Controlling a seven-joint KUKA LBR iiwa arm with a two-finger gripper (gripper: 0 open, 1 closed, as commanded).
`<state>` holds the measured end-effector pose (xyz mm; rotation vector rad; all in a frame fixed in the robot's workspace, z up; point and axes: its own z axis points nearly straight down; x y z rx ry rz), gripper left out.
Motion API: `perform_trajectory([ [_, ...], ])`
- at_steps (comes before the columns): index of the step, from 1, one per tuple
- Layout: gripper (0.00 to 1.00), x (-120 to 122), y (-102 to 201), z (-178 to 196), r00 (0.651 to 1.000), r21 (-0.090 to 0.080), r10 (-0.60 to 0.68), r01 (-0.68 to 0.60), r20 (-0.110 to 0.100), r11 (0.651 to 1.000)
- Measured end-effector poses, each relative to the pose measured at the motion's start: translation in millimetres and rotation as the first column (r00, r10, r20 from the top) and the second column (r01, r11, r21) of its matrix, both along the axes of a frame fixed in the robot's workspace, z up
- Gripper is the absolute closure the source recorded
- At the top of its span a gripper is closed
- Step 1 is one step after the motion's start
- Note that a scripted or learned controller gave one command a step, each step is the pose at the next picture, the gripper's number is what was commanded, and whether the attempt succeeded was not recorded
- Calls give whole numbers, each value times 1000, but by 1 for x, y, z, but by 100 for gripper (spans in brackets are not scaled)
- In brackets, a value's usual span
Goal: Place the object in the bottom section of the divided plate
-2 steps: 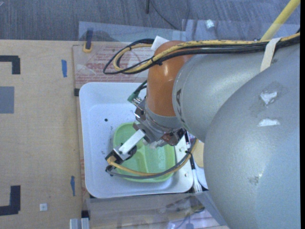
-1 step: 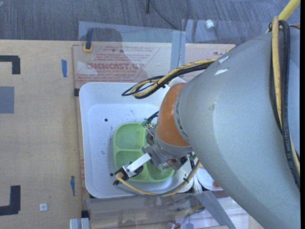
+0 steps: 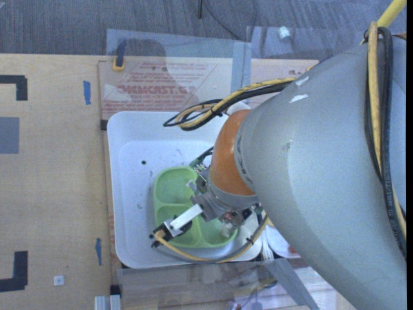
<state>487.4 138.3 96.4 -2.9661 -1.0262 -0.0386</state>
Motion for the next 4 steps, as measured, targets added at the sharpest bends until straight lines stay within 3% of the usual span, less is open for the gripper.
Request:
perform_trajectory([
  [1, 0, -8, -66, 85, 997, -12, 78, -79, -28, 997],
  [2, 100, -7, -67, 92, 997, -13, 77, -77, -31, 997],
  [3, 100, 10, -16, 81, 993, -12, 113, -114, -27, 993],
  [4, 100, 34, -33, 30, 985, -10, 169, -170, -30, 985],
])
